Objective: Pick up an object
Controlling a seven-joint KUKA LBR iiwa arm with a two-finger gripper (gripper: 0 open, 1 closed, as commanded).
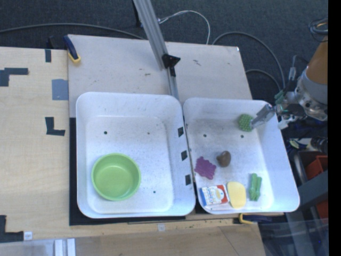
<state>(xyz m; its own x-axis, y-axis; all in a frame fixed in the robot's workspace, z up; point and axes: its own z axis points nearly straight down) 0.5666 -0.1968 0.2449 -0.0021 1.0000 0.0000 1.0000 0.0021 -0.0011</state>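
The right bin (277, 143) holds several small objects. A green bumpy ball (245, 122) lies near its far right side. My gripper (260, 117) reaches in from the right at a slant, and its tip is right beside the ball's right edge; contact cannot be made out. Lower down are a brown lump (224, 158), a purple piece (205, 168), a red and white packet (214, 195), a yellow piece (236, 194) and a long green piece (255, 186).
The left bin (128, 105) holds a green bowl (115, 176) at its near left. A grey metal pole (154, 31) slants over the bench toward the gap between the bins. Cables (229, 36) run behind the right bin.
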